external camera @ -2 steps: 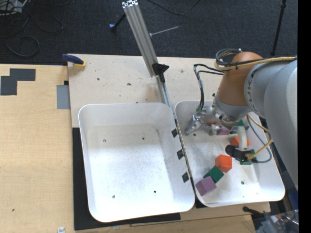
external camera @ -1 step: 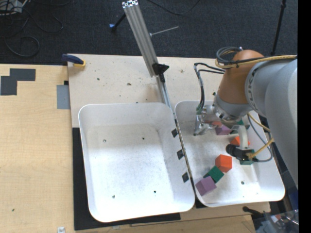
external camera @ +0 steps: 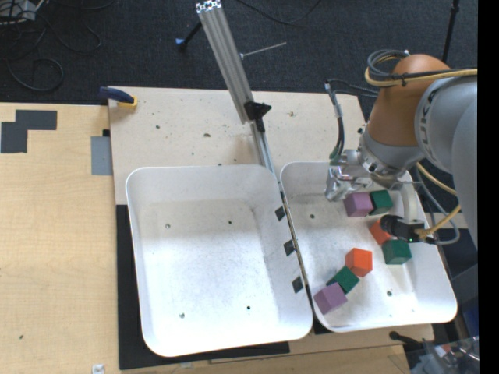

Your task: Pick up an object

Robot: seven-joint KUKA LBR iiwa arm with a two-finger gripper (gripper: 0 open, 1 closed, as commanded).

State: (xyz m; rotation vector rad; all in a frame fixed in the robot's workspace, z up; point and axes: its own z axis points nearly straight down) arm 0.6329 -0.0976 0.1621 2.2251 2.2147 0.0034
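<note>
From above the bench, the grey KUKA arm with its orange band (external camera: 405,104) reaches in from the right and hangs its metal two-finger gripper (external camera: 341,185) over the far edge of the right shallow white bin (external camera: 437,306). How far the tool is open cannot be told from this angle, and no object is seen in its grasp.

Just beside the gripper, toward the bin's right wall, a purple cube (external camera: 359,204) sits touching a dark green cube (external camera: 381,201). Further toward the right edge lie a red block (external camera: 378,231), partly hidden by a black cable fitting, and a second green cube (external camera: 397,252).

Near the bin's middle, an orange cube (external camera: 359,261) touches a third green block (external camera: 344,280), which in turn touches a second purple cube (external camera: 329,297) close to the bin's left wall and near edge. The far left corner and the near right corner of this bin offer open floor.

The left white bin (external camera: 156,185) shares a clipped edge with the right one and shows a broad bare floor. Behind the bins, a slanted aluminium rail (external camera: 228,61) rises from the bench, and a small blue-and-yellow tool (external camera: 118,96) lies at the bench's far left corner.
</note>
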